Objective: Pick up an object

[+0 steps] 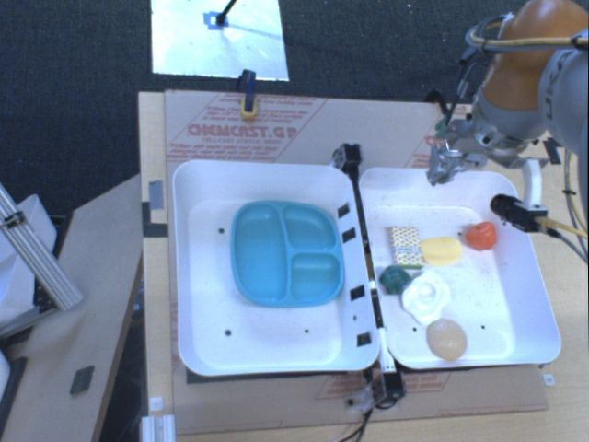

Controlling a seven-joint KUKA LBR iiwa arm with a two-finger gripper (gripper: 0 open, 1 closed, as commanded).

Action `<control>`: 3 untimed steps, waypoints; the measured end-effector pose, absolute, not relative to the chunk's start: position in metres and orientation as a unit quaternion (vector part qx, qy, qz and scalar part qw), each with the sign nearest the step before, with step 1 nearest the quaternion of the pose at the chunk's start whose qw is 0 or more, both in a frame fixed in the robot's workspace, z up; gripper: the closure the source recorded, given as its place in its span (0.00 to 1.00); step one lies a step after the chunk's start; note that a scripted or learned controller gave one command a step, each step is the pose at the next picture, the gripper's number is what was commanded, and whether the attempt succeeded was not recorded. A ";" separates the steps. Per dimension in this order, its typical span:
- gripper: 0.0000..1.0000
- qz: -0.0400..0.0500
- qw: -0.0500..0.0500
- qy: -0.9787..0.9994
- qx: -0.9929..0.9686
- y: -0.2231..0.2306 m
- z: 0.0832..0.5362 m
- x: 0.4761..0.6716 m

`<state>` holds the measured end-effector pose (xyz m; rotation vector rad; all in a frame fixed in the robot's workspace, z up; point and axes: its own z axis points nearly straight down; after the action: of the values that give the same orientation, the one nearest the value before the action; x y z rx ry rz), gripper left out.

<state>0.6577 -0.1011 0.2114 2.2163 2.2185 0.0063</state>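
Tabletop (156, 155) seen from above at a slant, carrying two shallow white bins side by side. Inside the left bin (207, 339) lies a blue divided plate (285, 252), flat and alone. Scattered in the right bin (543, 334) is a cluster of small toy foods: a patterned wafer block (405, 245), a yellow lemon-like piece (441, 250), an orange-red round piece (479, 236), a dark green lump (395, 278), a white fried egg (426, 295) and a beige egg-shaped ball (446, 338). Several of them touch or nearly touch near the bin's middle, while the beige ball sits a little apart toward the front edge. Reaching in from the right, the grey and orange arm (534, 58) hangs its pincer (445, 167) over the back edge of the right bin, well apart from the toys and holding nothing; how far it is open cannot be told at this size. Judging by looks, these pieces are light, hard plastic, smooth and likely to slip. Standing clear of its neighbours, the beige ball seems easiest to reach, gripped across its widest part, though its rounded sides may roll out of a squeeze.
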 end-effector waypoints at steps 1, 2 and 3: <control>1.00 0.002 0.002 0.708 0.706 -0.101 0.247 0.659; 1.00 0.001 0.000 0.710 0.704 -0.054 0.249 0.645; 1.00 0.000 0.000 0.710 0.704 -0.012 0.255 0.623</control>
<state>0.6228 -0.0118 0.2549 2.2133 2.2302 0.0012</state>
